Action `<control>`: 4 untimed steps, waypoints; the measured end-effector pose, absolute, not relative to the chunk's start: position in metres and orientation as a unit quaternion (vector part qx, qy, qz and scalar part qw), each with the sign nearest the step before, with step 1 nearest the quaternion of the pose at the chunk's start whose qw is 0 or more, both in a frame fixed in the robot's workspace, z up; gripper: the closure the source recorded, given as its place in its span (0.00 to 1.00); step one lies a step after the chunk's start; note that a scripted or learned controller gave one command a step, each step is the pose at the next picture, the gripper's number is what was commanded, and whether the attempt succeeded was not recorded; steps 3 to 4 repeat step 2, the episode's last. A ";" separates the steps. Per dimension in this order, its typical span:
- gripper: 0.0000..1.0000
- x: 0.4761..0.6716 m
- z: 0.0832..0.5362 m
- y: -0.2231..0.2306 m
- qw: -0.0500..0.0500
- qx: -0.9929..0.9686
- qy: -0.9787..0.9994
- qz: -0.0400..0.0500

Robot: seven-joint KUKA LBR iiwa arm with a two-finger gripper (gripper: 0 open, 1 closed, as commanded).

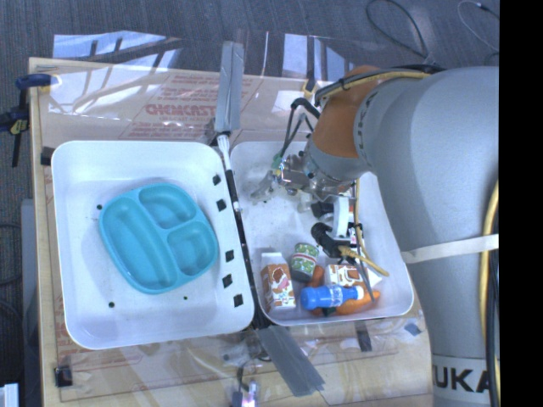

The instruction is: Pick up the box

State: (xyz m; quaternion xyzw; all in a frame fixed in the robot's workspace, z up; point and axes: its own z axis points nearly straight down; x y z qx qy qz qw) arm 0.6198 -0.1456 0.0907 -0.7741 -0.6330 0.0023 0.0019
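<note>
- Box (277, 288): a brown carton in the near left corner of the right bin (270, 219), close against its wall.
- Just right of it: a can (305, 261) and a blue bottle (327, 297).
- Jaws: farther back over the bin, beneath the wrist; released or clenched, I cannot tell.
- Risk: the crowding may make them catch the can, the bottle or the wall.

Dark grey carpet floor (127, 2), loose black cables (399, 15), pale wooden bench (170, 100), blue clamp (30, 81) at left
</note>
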 end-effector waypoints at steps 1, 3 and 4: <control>1.00 0.620 0.101 -0.146 0.003 -0.773 -0.634 0.003; 1.00 0.567 0.134 -0.126 0.002 -0.746 -0.666 0.001; 1.00 0.567 0.134 -0.126 0.002 -0.746 -0.666 0.001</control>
